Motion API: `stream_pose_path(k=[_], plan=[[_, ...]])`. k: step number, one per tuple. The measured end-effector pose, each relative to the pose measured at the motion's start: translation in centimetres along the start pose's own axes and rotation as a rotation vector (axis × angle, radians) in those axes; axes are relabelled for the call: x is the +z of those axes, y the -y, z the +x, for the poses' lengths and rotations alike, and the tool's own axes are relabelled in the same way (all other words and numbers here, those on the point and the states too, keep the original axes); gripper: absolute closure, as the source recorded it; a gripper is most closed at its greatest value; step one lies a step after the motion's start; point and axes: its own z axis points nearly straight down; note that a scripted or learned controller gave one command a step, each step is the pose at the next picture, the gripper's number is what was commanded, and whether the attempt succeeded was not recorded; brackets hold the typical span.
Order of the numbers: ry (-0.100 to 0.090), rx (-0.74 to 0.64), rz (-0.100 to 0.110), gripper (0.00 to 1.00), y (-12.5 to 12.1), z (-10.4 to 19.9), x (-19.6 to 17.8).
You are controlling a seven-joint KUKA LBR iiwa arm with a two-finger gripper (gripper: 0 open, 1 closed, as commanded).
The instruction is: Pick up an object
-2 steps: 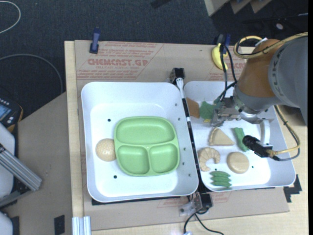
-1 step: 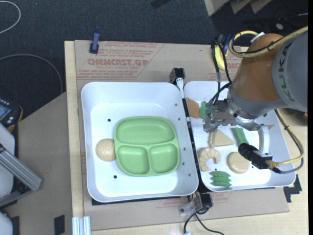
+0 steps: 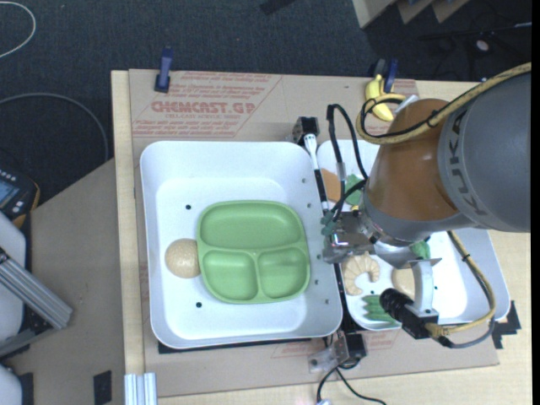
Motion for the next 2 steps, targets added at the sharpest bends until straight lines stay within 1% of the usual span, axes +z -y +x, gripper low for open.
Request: stream_pose_path(k=[1,2], plan=[[0.000,-0.001,-0.025,1.00,-0.4,2.6,-13.9],[0.007,0.011,-0.007,1.00,-11.0,-4.5,0.5]])
